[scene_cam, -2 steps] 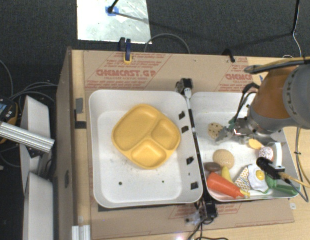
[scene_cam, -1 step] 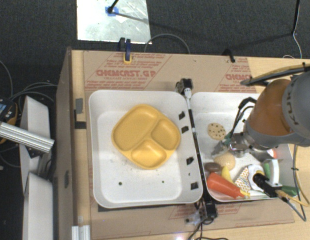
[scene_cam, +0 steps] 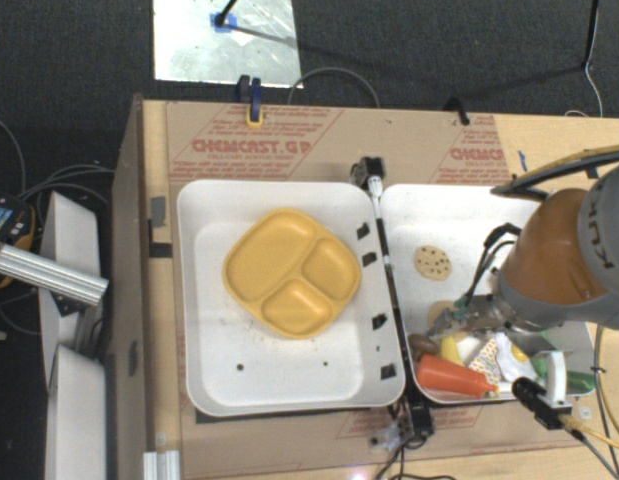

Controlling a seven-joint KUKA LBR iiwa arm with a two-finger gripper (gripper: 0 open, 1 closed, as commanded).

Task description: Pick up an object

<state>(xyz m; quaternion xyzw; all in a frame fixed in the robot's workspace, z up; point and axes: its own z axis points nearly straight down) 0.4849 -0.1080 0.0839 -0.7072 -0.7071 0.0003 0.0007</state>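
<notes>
In the right bin (scene_cam: 459,213), the arm's orange band (scene_cam: 554,253) hangs over the middle. My gripper (scene_cam: 457,317) is low over the pile at the bin's front. Just below it lie a small yellow piece (scene_cam: 451,349) and an orange carrot-like toy (scene_cam: 454,374). A crumpled white and yellow wrapper (scene_cam: 501,358) lies to their right. Apart from the pile, a round tan cookie (scene_cam: 432,261) rests on the bin floor, up and left of the gripper. The wrist hides whatever sits directly under it.
The left bin (scene_cam: 214,368) holds a yellow three-compartment plate (scene_cam: 292,272). A black divider strip (scene_cam: 382,268) runs between the bins. A green and white item (scene_cam: 561,376) lies at the right bin's front right corner. Cardboard (scene_cam: 289,143) backs both bins.
</notes>
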